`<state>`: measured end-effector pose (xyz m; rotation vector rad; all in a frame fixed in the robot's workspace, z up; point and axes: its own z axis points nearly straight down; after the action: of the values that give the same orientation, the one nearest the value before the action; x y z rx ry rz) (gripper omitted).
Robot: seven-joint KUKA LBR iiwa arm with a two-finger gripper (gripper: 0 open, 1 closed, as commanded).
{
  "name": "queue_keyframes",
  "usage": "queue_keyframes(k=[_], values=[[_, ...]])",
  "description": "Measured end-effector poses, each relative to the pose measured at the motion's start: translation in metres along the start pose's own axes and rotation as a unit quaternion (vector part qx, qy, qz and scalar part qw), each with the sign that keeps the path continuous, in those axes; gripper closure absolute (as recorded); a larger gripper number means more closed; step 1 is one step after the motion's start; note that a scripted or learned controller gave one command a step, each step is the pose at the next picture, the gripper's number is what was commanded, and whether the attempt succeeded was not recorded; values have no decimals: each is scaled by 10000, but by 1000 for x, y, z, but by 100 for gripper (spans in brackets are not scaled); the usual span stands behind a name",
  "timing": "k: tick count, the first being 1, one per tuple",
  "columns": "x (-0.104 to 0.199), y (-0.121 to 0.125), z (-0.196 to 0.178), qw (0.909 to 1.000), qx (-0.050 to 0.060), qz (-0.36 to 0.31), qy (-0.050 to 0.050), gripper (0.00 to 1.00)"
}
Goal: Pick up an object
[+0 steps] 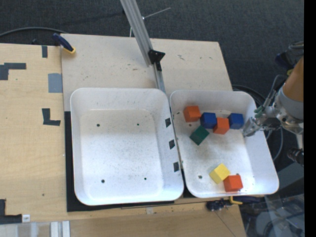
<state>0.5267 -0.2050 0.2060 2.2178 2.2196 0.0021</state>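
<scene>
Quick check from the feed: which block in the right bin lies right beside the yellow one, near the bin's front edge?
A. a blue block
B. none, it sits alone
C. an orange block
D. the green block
C: the yellow block has an orange block touching its lower right side, while the blue and green ones lie farther back in the right bin.

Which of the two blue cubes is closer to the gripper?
The right blue cube, near the bin's right wall beside the gripper; the other blue cube sits further left.
</scene>
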Motion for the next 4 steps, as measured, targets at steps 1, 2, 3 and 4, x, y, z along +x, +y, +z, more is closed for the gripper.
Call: queue_keyframes(k=[1,2,3,4], values=[[0,1,-34,10000,3,-4,2,100],[54,32,-34,10000,18,-32,17,100],[101,50,-41,10000,18,-29,18,100],[147,60,-34,10000,27,-25,14,100]])
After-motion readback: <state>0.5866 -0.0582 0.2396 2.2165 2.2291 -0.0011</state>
